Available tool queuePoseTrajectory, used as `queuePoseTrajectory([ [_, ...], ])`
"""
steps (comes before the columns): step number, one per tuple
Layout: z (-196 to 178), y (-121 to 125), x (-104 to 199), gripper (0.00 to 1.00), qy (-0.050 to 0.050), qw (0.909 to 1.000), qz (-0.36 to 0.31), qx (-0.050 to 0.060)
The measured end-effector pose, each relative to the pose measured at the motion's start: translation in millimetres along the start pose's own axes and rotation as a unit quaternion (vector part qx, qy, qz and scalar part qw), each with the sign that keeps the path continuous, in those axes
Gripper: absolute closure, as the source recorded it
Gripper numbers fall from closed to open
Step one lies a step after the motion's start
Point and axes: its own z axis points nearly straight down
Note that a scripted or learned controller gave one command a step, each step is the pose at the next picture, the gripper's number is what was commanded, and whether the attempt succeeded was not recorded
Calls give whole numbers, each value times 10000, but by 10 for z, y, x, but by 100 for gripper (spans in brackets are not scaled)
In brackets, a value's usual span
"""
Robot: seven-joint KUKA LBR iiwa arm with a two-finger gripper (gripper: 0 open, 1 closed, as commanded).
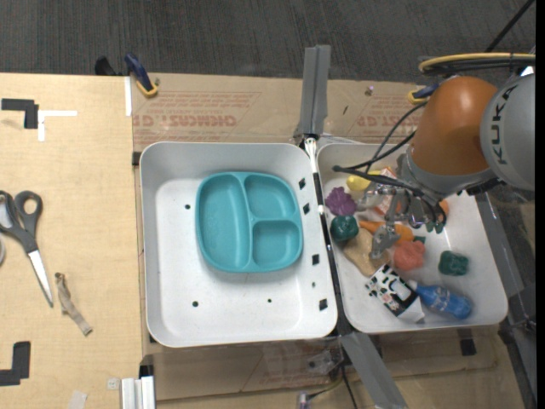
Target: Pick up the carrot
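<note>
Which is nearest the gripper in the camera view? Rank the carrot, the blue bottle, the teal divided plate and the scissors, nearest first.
Measured from the gripper:
1. Carrot: right bin, just beside the gripper on the side toward the divider.
2. Blue bottle: right bin, near corner.
3. Teal divided plate: middle of the left bin.
4. Scissors: on the bench, far left of the view.
</note>
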Motion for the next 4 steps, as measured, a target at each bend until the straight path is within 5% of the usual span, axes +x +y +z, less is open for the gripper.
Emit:
queuePoseTrajectory([
  [1, 6, 100, 181, 0, 5, 9957, -924, -4],
  [2, 8, 50, 238, 0, 7, 9953, -972, -3],
  [3, 8, 19, 342, 0, 5, 9821, -1885, -6],
  [4, -101, 27, 316, 100, -30, 9819, -1895, 3],
])
